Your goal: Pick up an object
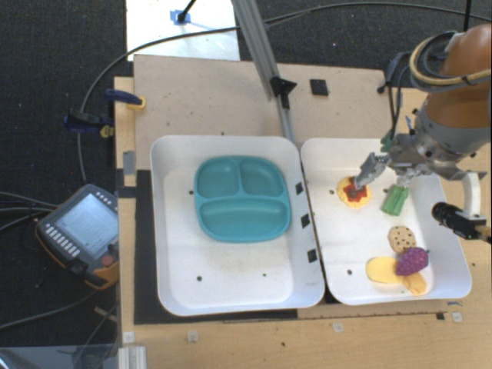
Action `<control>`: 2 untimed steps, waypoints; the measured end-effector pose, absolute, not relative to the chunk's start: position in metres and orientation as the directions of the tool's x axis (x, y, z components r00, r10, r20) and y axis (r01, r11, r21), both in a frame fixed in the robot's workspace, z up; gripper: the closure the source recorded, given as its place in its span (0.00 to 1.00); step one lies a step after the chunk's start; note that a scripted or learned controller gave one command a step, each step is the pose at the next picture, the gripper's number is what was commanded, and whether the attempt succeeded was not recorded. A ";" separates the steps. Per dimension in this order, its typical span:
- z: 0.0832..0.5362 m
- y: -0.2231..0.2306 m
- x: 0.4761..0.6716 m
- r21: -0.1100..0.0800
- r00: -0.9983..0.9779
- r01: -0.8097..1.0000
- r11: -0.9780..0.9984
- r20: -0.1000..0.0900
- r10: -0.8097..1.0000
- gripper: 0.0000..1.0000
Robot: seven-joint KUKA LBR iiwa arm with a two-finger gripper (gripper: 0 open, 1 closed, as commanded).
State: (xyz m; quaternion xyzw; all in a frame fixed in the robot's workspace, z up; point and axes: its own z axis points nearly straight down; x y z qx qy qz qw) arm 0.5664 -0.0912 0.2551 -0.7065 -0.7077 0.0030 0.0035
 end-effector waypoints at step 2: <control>0.217 -0.090 0.562 -0.002 -0.001 1.000 0.001 0.000 1.000 0.00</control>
